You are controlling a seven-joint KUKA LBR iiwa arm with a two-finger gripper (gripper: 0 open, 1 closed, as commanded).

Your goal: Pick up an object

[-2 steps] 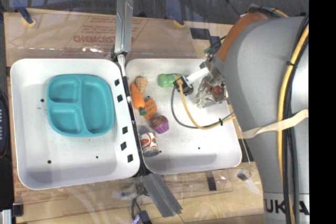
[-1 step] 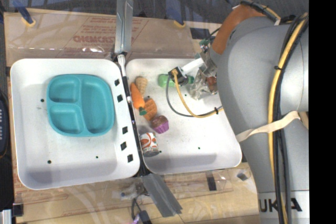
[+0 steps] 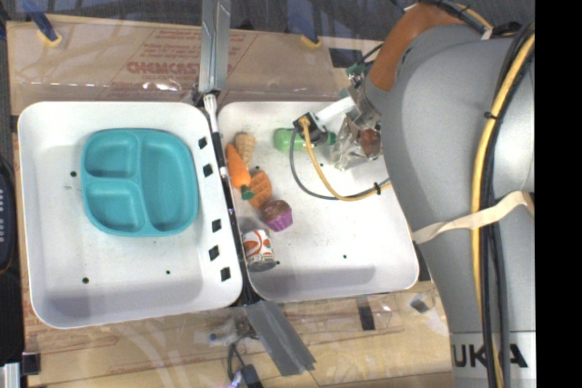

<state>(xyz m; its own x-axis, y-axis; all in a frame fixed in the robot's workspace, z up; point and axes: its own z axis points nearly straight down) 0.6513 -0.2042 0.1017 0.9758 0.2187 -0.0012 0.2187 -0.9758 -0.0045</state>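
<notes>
My gripper (image 3: 348,146) is low over the upper right part of the right bin (image 3: 364,259), under the grey arm with its orange band. A small green object (image 3: 284,139) lies just left of it, apart from it. Further left, along the bin's left wall, lie a tan bread-like piece (image 3: 244,144), an orange carrot (image 3: 236,166), a ridged orange toy (image 3: 259,186), a purple cupcake (image 3: 277,213) and a small orange-and-white can (image 3: 257,247). A reddish-brown patch (image 3: 368,141) shows beside the gripper; I cannot tell what it is.
The left bin (image 3: 55,286) holds a teal divided plate (image 3: 141,182). A yellow-and-black cable (image 3: 318,182) loops from the gripper over the right bin's floor. The bulky arm covers the right bin's right edge. A metal divider (image 3: 214,41) runs between the bins.
</notes>
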